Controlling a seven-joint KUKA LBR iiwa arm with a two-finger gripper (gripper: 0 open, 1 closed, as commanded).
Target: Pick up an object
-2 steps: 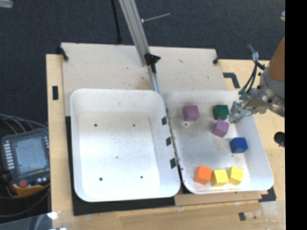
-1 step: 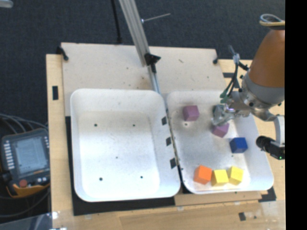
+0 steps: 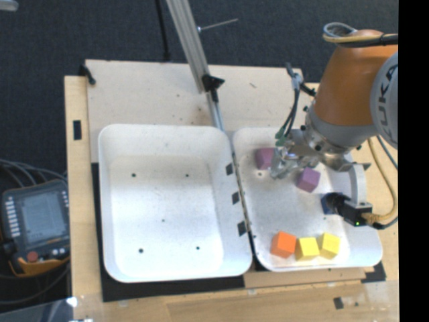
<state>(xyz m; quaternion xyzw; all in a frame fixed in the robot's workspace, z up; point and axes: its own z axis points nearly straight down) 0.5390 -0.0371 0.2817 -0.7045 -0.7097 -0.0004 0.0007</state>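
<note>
Nearest the camera, along the front wall of the right bin (image 3: 375, 250), an orange cube (image 3: 283, 244) and two yellow cubes (image 3: 308, 248) (image 3: 330, 245) sit in a row running left to right, sides touching. Farther back, a purple cube (image 3: 308, 179) lies just right of the pincer (image 3: 285, 164), another purple cube (image 3: 264, 157) just left. Whether the pincer is gripping anything cannot be told. The arm's (image 3: 355, 89) casing reads "KU". The left bin (image 3: 107, 146) shares the table (image 3: 144, 89).

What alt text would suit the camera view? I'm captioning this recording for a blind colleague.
A grey and orange robot arm reaches into the right-hand white bin, its gripper low between two purple blocks. An orange block and two yellow blocks sit in a row near that bin's front edge, beside the left bin.
</note>
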